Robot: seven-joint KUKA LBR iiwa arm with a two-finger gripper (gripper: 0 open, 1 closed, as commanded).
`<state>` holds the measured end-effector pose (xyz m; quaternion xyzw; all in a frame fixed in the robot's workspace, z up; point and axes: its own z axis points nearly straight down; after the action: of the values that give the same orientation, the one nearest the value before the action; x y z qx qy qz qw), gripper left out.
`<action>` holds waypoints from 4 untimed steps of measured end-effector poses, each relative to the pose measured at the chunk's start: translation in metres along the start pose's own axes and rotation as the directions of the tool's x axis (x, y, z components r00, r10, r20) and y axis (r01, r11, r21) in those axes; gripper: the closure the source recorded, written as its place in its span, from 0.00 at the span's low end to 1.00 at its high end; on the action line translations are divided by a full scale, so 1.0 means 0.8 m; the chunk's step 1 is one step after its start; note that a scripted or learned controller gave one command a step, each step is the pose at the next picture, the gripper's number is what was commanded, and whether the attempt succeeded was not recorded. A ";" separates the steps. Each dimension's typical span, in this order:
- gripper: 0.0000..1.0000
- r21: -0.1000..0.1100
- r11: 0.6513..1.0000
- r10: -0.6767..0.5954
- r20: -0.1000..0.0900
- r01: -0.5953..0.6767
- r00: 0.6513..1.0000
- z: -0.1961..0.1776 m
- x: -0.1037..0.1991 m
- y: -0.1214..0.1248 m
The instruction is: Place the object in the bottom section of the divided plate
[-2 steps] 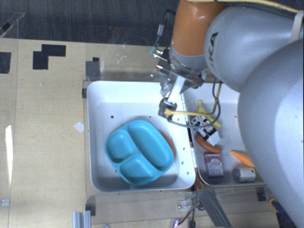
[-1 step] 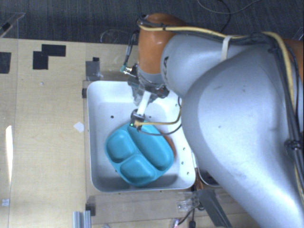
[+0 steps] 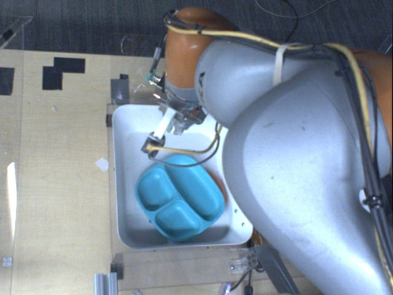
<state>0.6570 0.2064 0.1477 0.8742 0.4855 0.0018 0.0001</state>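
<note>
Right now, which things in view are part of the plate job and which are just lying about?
Job: blue divided plate in the white bin; its bottom section; gripper above the bin's far end.
Lying about: black marks on the bench; small white scrap left of the bin; orange-brown edge at the plate's right rim, cannot tell what.
</note>
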 end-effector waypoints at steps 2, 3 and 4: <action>1.00 -0.003 0.804 -0.595 -0.001 0.595 0.804 -0.152 -0.003 -0.073; 1.00 -0.005 0.642 -0.767 0.001 0.767 0.642 -0.242 0.021 -0.020; 1.00 -0.002 0.360 -0.933 0.000 0.933 0.360 -0.179 -0.006 -0.048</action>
<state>0.6215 0.2223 0.2911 0.4464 0.8948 0.0022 0.0016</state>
